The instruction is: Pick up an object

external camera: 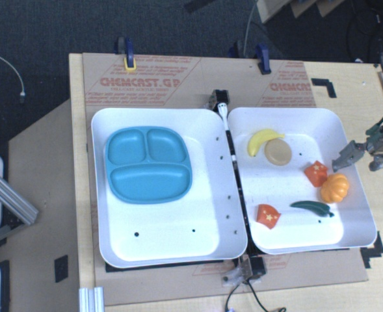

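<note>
Presently my gripper (360, 156) hangs spread and empty over the right bin (295, 240). Nearest, the orange pumpkin (335, 188) looks light, rigid, slick; I'd grasp across its middle.

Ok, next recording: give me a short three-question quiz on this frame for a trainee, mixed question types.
1. True or false: the blue divided plate lies in the left bin.
2. Which item lies nearest the gripper at the right bin's right rim?
A. the banana
B. the orange pumpkin
C. the tan round disc
3. Fill in: the dark green pepper lies just below the ____.

Key
1. True.
2. B. The pumpkin sits just below the gripper, with a red piece beside it; banana and disc lie farther left.
3. Pumpkin.
</note>
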Motion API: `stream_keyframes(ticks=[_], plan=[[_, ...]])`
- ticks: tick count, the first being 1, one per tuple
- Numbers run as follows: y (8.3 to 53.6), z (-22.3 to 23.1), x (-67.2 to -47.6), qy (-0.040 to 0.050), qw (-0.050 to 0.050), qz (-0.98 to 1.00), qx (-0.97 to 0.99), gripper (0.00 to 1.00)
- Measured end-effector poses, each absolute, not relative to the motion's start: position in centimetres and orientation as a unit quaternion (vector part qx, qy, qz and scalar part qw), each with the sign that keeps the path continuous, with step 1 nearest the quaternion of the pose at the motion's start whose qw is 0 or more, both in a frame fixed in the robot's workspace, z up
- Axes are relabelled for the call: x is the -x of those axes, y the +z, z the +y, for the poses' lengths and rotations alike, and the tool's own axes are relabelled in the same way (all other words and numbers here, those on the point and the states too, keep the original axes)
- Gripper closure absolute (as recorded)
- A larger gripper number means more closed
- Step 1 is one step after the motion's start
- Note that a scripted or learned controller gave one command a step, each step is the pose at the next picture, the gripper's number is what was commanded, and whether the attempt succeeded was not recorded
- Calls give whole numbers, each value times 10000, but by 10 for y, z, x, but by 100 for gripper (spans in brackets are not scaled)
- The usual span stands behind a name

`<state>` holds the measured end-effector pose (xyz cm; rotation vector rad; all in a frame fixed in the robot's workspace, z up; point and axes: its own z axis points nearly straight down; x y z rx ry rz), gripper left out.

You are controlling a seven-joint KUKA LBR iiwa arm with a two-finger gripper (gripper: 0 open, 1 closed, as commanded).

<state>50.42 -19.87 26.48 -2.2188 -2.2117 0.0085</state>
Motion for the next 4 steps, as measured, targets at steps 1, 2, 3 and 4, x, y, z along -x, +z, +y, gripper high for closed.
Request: stream_keyframes(ticks=[1, 2, 3, 4], plan=[[270, -198, -506, 1, -3, -7072, 7071, 0], [225, -203, -502, 12, 29, -7068, 7075, 0], [166, -195, -506, 14, 39, -7073, 7069, 0], [112, -195, -513, -34, -86, -7074, 7068, 0]])
